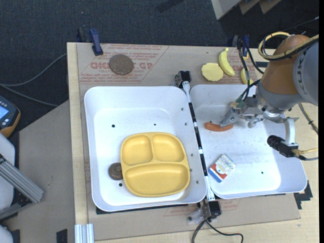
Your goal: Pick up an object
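Note:
A small orange-red sausage-shaped object [217, 127] lies in the right bin [263, 186] near its left wall. My gripper [230, 118] reaches in from the right and hangs low right over the sausage's right end, touching or nearly touching it. A small white carton with blue and red print [221, 167] lies flat nearer the front of the same bin. In the left bin [101, 110] a yellow divided plate [153, 163] sits with a brown round disc [115, 171] at its left edge.
Behind the bins, on the cardboard, lie a brown disc [121, 64], a yellow banana [227, 62] and a yellow lump [212, 72]. The divider between the bins [195, 130] runs just left of the sausage. Cables hang around the arm at right.

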You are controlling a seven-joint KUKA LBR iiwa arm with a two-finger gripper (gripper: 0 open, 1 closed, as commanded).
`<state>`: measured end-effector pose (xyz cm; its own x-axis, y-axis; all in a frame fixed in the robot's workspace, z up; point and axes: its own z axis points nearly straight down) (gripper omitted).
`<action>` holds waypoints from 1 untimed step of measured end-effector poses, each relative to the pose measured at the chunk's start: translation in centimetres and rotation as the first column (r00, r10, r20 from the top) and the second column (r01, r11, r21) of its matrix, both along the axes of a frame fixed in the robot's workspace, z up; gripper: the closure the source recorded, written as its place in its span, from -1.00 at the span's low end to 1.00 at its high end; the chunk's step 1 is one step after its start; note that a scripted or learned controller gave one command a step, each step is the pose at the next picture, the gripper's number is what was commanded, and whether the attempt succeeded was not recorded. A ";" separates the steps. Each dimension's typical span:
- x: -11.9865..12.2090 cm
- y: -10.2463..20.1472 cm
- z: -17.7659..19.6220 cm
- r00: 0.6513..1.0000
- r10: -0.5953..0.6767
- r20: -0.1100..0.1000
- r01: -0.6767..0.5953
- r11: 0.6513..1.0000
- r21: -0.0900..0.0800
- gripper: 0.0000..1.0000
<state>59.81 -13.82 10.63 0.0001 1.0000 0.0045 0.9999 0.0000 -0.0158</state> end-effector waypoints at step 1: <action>5.4 -2.5 -2.3 1.000 0.000 0.015 0.000 1.000 -0.008 -1.00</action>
<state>65.23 -16.32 8.28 -0.0002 1.0000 -0.0032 1.0000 0.0002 -0.0011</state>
